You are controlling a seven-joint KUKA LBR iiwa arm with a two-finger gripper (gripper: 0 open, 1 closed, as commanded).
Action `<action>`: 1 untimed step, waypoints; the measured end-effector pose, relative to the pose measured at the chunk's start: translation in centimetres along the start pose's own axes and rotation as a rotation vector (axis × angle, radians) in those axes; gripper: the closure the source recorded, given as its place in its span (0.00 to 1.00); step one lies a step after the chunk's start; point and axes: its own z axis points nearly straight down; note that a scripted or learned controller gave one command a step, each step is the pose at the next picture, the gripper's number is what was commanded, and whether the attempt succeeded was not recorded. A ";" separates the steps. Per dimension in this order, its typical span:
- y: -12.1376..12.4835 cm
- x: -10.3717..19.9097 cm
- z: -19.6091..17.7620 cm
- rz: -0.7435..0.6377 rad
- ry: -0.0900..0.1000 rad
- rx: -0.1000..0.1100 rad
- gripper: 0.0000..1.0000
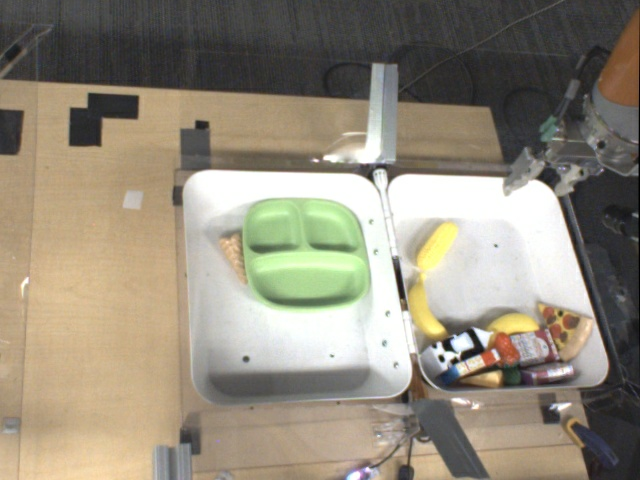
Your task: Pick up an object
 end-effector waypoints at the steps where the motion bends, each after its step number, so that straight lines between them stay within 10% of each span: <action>1: 3.0 9.0 11.3 -0.197 0.001 0.001 0.00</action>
